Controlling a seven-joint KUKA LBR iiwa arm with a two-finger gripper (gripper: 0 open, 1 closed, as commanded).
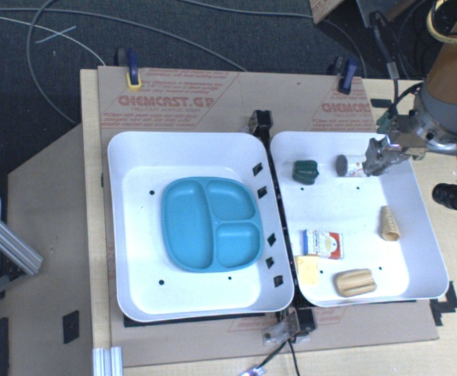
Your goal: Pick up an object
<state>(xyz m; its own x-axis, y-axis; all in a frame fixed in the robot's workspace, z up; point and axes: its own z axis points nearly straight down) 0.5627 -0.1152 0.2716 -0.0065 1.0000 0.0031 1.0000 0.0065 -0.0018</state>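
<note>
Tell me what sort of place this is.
Likely a robotics lab bench for pick-up trials: two shallow white bins clamped to a board, small test objects such as a blue divided plate and a green block, loose cables on the floor.

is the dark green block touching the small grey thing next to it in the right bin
Apart. The camera view shows bare white bin floor between the dark green block and the small grey thing.

The arm point(447, 92) is cut off by the right edge; the gripper point(375, 160) partly hides a small tube point(352, 166)
</note>
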